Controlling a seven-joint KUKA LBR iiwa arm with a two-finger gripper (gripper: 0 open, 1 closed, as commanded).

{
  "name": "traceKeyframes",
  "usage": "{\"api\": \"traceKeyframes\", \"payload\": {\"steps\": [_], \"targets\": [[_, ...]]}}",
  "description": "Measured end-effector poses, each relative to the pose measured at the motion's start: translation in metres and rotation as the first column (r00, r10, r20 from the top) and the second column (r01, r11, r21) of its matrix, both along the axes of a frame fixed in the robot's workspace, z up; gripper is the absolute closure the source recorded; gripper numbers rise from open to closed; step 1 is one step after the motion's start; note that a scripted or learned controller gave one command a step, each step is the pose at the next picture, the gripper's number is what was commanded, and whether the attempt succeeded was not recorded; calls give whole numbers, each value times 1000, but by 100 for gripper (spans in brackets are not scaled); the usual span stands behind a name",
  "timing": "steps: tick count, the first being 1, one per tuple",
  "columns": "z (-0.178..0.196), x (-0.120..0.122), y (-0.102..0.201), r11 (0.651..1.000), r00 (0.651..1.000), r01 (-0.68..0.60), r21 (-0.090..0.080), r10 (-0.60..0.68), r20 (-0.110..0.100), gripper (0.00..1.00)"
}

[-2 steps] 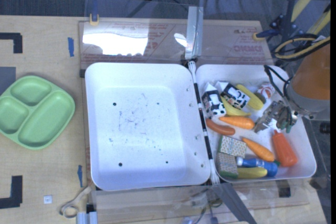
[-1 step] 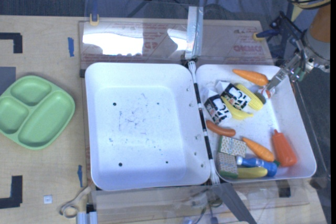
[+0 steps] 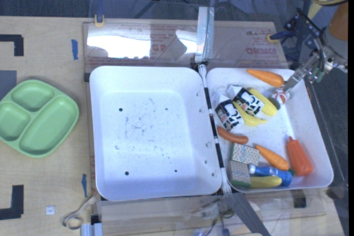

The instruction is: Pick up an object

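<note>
The end effector (image 3: 292, 81) was seen at the right bin's (image 3: 323, 171) far right corner; whether it was open or closed could not be told. Just beside it, toward the bin's far edge, lay an orange plastic carrot (image 3: 265, 77), its long axis running along that edge.

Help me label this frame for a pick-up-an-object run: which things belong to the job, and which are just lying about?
Job: gripper; right bin holding two carrots, corn cob, orange bottle, sausage, blue marker.

Lying about: left bin, green divided plate, scissors.
</note>
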State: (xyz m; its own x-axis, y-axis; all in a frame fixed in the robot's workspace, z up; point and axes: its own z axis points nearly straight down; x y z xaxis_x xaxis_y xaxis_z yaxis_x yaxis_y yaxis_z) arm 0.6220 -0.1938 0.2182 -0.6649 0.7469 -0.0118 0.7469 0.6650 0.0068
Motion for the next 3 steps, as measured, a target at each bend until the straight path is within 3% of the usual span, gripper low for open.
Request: {"api": "traceKeyframes", "payload": {"steps": [1, 2, 3], "targets": [[-3, -6, -9, 997, 997, -75, 2, 75, -8, 100], [93, -15, 34, 997, 997, -79, 2, 79, -7, 100], [100, 21, 50, 961, 961, -275, 1, 275, -5, 100]]}}
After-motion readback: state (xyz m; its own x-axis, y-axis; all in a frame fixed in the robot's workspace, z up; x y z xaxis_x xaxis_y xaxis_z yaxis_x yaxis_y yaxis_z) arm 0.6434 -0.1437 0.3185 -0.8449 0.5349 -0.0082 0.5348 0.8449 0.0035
